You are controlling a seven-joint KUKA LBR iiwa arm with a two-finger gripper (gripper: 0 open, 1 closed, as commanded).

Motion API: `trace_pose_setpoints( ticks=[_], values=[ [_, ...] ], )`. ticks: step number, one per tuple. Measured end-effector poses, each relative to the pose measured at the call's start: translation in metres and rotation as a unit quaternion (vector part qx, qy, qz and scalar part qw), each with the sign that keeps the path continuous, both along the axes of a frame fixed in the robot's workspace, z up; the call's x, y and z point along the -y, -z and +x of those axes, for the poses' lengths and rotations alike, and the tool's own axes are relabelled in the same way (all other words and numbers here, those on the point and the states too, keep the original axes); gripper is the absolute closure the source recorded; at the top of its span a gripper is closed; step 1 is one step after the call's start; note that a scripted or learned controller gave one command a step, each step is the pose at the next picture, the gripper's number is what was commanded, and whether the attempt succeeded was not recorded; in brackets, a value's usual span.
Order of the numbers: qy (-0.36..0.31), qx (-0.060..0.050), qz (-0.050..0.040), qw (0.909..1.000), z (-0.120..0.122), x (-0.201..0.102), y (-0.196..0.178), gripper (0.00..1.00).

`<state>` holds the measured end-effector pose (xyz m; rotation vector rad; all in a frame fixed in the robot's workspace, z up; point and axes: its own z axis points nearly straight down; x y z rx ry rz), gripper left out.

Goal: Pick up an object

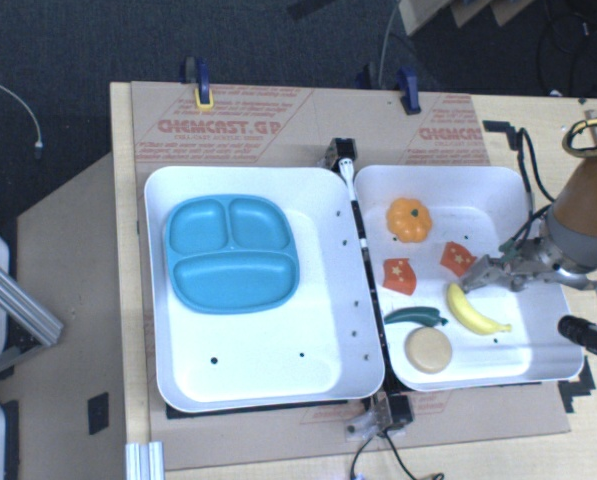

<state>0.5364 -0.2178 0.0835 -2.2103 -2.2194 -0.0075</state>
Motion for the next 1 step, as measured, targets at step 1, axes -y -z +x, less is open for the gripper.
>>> trace_pose_setpoints(
  ticks=[1],
  values=[
    [0.000, 0.001, -0.0033, 1.0000, -0.0004, 0.0021, -0.0112, 1.00]
  ],
)
